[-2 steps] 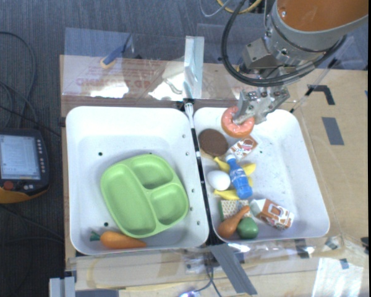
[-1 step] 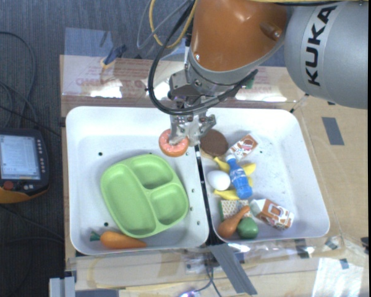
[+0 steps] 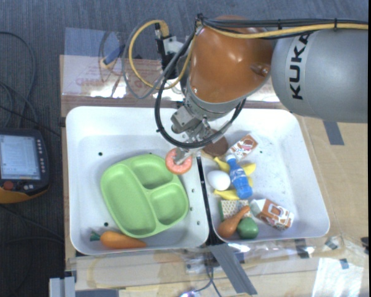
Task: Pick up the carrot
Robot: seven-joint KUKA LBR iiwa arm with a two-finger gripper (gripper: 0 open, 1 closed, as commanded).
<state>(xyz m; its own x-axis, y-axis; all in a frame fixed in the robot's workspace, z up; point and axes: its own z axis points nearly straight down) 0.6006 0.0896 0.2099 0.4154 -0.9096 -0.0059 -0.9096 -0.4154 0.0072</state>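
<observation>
The two-finger gripper (image 3: 183,159) (whether it grips anything cannot be told) hangs over the bins' middle, and the long orange plastic carrot (image 3: 119,241) lies sideways, well below-left of it.

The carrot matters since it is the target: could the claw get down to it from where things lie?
Probably yes. The carrot lies uncovered in the left bin, though squeezed between the green plate and the bin's front wall, leaving the claw little room.
</observation>
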